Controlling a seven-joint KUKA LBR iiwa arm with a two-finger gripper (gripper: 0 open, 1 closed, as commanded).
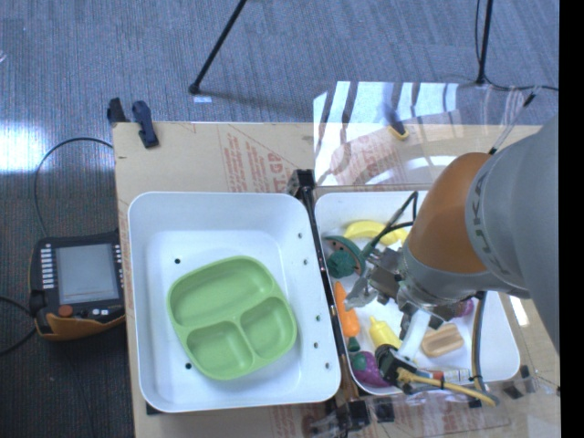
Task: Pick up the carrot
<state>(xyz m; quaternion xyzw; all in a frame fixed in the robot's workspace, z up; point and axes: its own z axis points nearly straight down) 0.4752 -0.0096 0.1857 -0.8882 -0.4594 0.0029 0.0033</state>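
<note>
Item count, left to right: one teach pendant (78, 284) on the floor beside the bench; one left bin (146, 235) holding one green divided plate (233, 317) with three compartments; one right bin (506, 359) holding one carrot (345, 311), one dark green round item (340, 264), one banana (363, 230), one yellow item (383, 333), one purple item (363, 364) and one tan item (442, 342).

The bins sit side by side on a brown board (228, 149). One black clamp (144, 123) grips the board's far left corner. The floor is grey-blue carpet, with stand legs at the far edge.

The carrot lies lengthwise against the right bin's left wall, just beside the dark green item and near the yellow item.

The arm (493, 217) reaches over the right bin. The gripper (376, 281) hangs above the bin's contents, close to the carrot. Its degree of opening cannot be determined, and no object is visibly held.
</note>
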